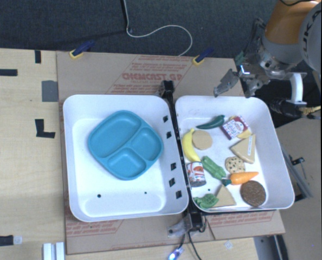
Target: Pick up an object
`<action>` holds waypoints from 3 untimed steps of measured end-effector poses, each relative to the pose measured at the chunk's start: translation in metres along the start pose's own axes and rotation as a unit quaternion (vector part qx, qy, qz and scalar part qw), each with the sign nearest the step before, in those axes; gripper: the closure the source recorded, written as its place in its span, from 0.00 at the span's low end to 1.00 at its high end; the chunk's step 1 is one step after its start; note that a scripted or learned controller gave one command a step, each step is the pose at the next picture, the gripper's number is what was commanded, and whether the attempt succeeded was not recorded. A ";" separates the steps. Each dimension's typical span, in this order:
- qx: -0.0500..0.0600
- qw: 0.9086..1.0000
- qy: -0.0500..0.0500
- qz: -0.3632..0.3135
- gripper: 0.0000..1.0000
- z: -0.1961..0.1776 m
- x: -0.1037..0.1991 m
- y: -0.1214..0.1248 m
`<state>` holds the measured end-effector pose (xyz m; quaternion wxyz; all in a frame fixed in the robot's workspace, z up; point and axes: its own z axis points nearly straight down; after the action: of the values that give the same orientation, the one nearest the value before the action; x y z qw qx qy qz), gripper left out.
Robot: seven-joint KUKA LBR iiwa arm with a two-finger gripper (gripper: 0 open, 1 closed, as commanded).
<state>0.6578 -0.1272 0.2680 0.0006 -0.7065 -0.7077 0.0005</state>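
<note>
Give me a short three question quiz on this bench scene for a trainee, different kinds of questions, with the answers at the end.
1. True or false: the blue divided plate lies in the same bin as the toy food.
2. Which item lies nearest the bottom right corner of the right bin? A) banana B) brown round cookie C) green chili pepper
3. Fill in: the claw hangs above the right bin's ____ edge, apart from the food.

Key: 1. False, it lies alone in the left bin. 2. B. 3. Far (top) edge.
</note>
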 end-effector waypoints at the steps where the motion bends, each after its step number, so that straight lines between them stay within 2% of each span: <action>1: 0.001 1.000 0.001 0.000 0.00 -0.016 0.030 -0.075; 2: -0.002 1.000 0.001 -0.003 0.00 -0.078 0.081 -0.122; 3: 0.001 1.000 0.001 -0.002 0.00 -0.089 0.117 -0.171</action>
<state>0.4865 -0.0110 0.3571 0.0017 -0.7052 -0.7090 0.0004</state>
